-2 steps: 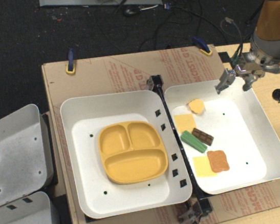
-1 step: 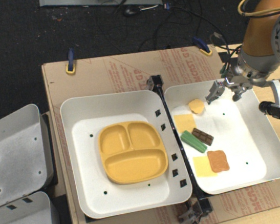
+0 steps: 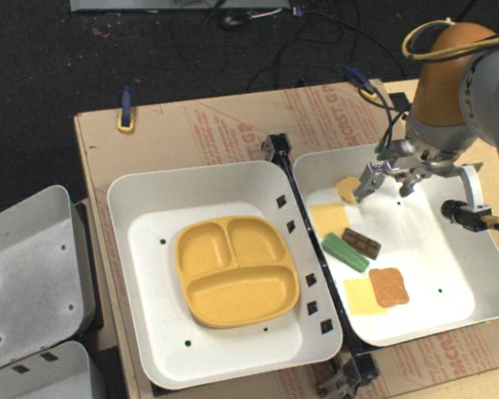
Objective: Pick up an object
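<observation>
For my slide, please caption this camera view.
Gripper hovers open above right bin of small items; yellow tray fills left bin.

Board under the bins (image 3: 221, 126): faint red printed lettering, repeated in several places, on the tan sheet.
Print behind the left bin (image 3: 245, 135): a short red word run, upside down and slanted; the letters are too faint to make out.
Print behind the right bin (image 3: 336, 103): red capitals, rotated, seemingly ending in "LTD"; the rest is not legible.
Print at the front edge (image 3: 455, 354): red letters running along the board near the right bin's front corner, too blurred to read.
Bins, yellow divided plate (image 3: 237, 269), food pieces, arm: no readable text, numbers or brand marks.
</observation>
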{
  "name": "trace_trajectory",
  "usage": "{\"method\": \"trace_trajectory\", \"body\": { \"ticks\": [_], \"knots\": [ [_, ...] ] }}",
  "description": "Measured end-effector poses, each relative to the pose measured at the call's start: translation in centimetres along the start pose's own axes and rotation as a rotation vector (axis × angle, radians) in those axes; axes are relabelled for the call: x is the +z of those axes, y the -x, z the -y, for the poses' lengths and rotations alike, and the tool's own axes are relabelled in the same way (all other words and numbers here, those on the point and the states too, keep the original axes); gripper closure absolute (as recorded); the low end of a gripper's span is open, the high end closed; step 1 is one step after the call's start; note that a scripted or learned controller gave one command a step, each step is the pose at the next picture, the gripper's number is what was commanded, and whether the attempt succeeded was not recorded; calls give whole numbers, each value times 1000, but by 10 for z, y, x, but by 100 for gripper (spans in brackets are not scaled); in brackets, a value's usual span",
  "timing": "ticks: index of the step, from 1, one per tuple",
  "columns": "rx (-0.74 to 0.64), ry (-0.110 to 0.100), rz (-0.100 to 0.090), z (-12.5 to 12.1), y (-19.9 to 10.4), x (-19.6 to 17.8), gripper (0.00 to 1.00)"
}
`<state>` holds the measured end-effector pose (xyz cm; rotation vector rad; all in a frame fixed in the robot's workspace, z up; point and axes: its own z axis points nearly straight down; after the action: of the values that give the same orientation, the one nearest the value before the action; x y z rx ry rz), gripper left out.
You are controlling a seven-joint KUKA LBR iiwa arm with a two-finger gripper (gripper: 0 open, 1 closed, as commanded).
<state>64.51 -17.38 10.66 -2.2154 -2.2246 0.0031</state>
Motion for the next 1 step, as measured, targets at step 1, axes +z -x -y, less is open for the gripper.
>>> {"method": "trace_trajectory", "body": {
  "ticks": [1],
  "knots": [
    [-1, 6, 1, -1, 0, -14, 100]
  ]
}}
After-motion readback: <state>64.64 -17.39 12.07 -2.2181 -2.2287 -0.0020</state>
